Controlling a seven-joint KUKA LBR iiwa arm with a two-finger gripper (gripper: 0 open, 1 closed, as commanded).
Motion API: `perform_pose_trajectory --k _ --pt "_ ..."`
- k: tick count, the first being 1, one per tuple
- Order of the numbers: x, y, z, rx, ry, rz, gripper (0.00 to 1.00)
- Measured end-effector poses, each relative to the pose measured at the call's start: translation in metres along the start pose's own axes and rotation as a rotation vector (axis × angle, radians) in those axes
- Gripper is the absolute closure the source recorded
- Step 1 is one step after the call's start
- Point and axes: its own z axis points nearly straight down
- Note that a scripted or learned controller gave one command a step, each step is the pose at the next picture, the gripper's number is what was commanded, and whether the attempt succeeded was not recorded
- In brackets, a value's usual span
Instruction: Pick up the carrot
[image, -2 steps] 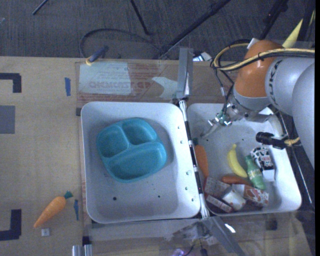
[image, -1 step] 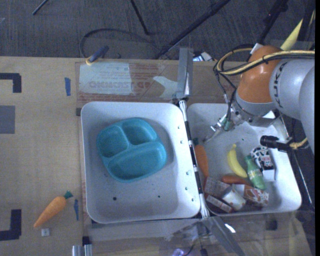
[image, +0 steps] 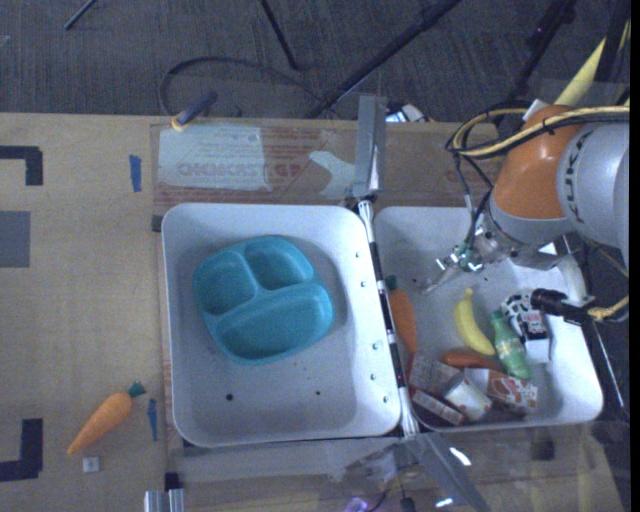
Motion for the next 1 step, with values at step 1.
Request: perform_pose_trajectory --k 1 --pt "0.0057 0.0412 0.0008 0.0 -0.003 0.06 0.0"
